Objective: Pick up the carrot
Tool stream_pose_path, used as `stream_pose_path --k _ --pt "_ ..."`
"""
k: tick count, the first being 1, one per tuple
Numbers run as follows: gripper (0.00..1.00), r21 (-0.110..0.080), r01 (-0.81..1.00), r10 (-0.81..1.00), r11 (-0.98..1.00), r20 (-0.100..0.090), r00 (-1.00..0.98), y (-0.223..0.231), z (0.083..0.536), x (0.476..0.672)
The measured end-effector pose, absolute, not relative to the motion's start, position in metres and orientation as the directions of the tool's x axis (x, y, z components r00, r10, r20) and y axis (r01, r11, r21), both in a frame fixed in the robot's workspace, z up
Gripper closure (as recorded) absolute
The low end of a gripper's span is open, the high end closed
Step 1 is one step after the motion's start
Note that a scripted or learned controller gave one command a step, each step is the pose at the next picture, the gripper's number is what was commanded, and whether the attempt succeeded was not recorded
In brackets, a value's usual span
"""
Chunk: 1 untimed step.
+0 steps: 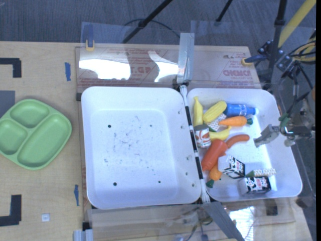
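The carrot (233,121), small and orange with a green stub at its right end, lies in the right bin (286,164) just below a blue bottle (241,109). It rests among other toy foods near the bin's left side. My gripper (263,137) reaches in from the right, low over the bin's right half. It sits about a carrot's length to the right of the carrot and a little nearer the front. Nothing shows between it and the carrot except bare bin floor.
Around the carrot lie a banana (197,109), corn (214,110), a red sausage (236,139), an orange-red pepper (213,154), a small can (202,137) and two milk cartons (231,167) (258,183). The left bin (100,109) adjoins. A green plate (32,133) lies far left.
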<state>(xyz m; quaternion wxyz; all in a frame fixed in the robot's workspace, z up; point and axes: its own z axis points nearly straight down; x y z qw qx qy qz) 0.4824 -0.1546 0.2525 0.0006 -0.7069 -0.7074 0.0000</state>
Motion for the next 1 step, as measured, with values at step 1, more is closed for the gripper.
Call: stream_pose_path --k 1 --pt "0.0 0.001 0.993 0.993 -0.12 0.0 0.12 -0.1881 0.1841 0.5317"
